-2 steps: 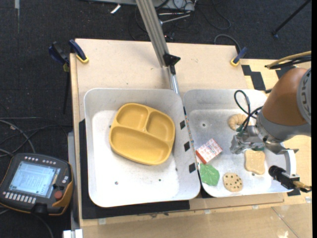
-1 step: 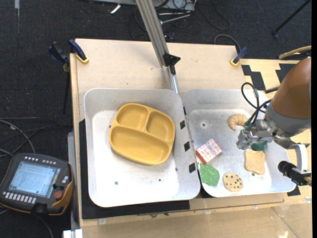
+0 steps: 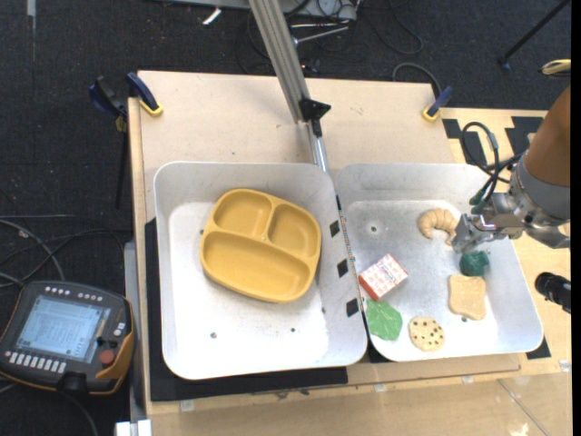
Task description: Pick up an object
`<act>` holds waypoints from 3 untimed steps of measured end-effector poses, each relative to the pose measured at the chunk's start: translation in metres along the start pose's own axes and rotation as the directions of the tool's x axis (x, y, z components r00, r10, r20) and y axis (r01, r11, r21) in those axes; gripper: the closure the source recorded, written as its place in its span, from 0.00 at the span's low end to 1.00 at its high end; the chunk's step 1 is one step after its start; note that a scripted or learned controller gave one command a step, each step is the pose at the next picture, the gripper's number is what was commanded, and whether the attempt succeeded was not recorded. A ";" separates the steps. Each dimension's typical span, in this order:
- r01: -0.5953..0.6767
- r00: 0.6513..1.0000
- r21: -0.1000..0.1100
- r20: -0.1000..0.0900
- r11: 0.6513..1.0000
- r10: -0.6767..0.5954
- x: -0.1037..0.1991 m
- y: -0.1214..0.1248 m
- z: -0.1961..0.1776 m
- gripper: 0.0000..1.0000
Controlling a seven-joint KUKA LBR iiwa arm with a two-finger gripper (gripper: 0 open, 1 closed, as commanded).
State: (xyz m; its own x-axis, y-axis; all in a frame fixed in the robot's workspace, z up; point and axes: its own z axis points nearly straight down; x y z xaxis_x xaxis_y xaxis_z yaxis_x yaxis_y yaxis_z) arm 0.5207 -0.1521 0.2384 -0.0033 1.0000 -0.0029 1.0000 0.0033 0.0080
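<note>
The dark green lump lies at the right of the frame in the right-hand bin, directly below my claw and all but touching it. Whether my claw is open or closed I cannot tell. The croissant sits just left of me, its arc running left to right, and the toast slice lies lower, beyond the lump. I judge a short straight drop suits best.
</note>
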 end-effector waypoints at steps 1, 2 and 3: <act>0.000 1.000 0.001 0.000 1.000 0.000 0.000 0.002 -0.048 1.00; 0.004 1.000 0.005 -0.003 1.000 -0.004 0.049 0.029 -0.049 1.00; 0.004 1.000 0.006 -0.004 1.000 -0.004 0.096 0.053 -0.047 1.00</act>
State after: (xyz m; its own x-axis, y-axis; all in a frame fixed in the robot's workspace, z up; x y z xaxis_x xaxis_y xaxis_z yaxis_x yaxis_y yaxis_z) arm 0.5727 -0.0561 0.2858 -0.0070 1.0000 0.0006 1.0000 0.0070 0.0024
